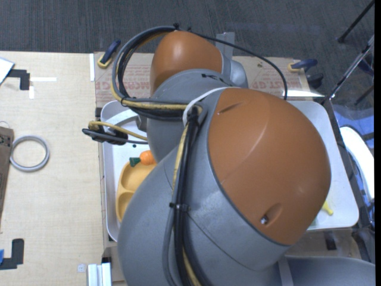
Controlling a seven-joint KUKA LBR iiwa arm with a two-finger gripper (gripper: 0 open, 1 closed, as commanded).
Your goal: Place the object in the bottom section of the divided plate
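Arm point(238, 177) covers most of both bins; big orange joint cap sits over the middle. Gripper is hidden under the arm body, so I can't tell its state.

Left bin point(108, 177): only its left rim and a narrow strip of floor are exposed. Yellow divided plate point(128, 186) sits tight against that left wall, mostly covered by the arm. Small orange object point(146, 158) with a green bit rests at the plate's upper edge, touching the arm's outline.

Right bin point(342, 177): right wall and a floor strip are visible.

Tape roll point(27, 153) lies on the wooden bench point(53, 219), well left of the bins.
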